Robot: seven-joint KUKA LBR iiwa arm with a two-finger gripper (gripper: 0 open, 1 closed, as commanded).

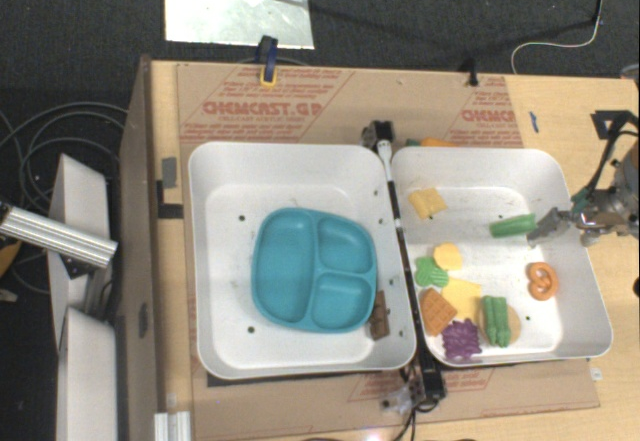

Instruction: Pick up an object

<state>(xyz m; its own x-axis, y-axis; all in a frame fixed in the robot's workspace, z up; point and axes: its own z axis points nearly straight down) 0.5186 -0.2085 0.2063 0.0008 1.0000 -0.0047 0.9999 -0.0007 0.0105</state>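
Note:
The right bin (570, 329) holds several toy foods. A green cucumber-like piece (512, 225) lies near its right wall, and my gripper (548, 225) hangs just right of that piece, low over the bin; nothing shows in its grasp. An orange pretzel (541, 280) lies below the gripper. A pale yellow wedge (428, 201) sits at the back left. Along the front left cluster a yellow chip (447, 256), a green leaf (431, 274), a brown waffle (437, 309), purple grapes (461, 338) and a green pepper (496, 319).
The left bin (215, 229) carries a teal divided plate (313, 269), with a small brown piece (380, 314) against its right wall. An orange item (435, 142) lies on the cardboard behind the right bin. Cables run at the right edge.

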